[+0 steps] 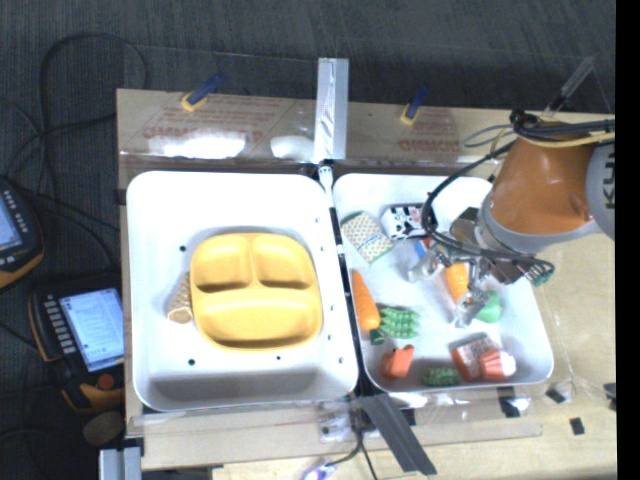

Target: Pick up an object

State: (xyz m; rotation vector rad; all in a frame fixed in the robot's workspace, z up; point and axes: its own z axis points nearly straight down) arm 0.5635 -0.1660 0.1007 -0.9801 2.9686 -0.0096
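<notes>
My gripper (452,283) hangs low in the right bin (535,353), under the orange wrist band, right over a small orange carrot-like toy (455,280). A green toy (489,309) lies just to its right. A longer carrot (365,303) rests along the bin's left wall, with a green pea pod (398,320) beside it. A checkered packet (365,234) and a black-and-white toy (405,220) sit at the back left. Near the front are a red pepper (398,360), a small green piece (440,375) and a red-and-white packet (481,358).
The left bin (150,368) holds a yellow divided plate (256,288) and an ice cream cone (180,303) at the plate's left edge. Black cables (450,183) loop from the wrist over the back of the right bin. A metal divider post (331,108) stands behind the bins.
</notes>
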